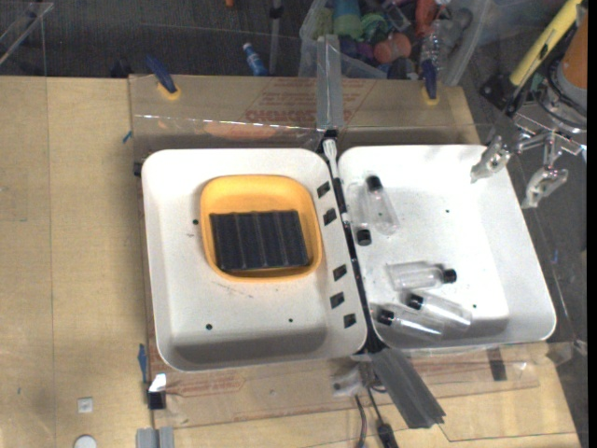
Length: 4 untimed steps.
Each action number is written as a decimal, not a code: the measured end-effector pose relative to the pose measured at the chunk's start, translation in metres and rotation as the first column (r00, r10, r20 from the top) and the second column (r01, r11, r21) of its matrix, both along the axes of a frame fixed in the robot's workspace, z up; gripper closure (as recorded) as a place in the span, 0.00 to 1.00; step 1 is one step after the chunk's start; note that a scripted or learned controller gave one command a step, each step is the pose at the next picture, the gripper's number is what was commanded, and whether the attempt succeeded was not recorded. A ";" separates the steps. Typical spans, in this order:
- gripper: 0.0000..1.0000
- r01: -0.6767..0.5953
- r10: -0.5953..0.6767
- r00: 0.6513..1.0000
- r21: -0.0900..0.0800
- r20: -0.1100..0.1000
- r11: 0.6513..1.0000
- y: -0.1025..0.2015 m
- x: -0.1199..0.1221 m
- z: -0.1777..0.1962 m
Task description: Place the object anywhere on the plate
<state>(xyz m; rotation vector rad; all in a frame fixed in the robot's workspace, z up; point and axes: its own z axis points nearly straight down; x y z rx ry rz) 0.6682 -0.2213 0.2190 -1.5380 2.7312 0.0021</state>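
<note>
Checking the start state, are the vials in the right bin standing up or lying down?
Lying down: all four vials rest on their sides on the right bin floor.

Plate point(259, 194) in left bin point(177, 250). Four bottles point(422, 275) in right bin point(485, 250). Gripper point(519, 171) over right bin's far-right corner.

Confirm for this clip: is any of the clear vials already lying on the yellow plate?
No. The yellow plate in the left bin carries a dark ridged insert, while the clear vials lie in the right bin.
</note>
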 end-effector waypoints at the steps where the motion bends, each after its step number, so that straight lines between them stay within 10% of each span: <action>1: 0.00 -0.314 0.314 0.949 -0.003 0.004 0.949 0.000 0.000 0.011; 2: 0.00 -0.514 0.514 0.858 -0.004 0.002 0.858 0.006 0.000 0.010; 4: 0.00 -0.924 0.924 0.381 -0.004 0.000 0.381 0.022 -0.001 0.015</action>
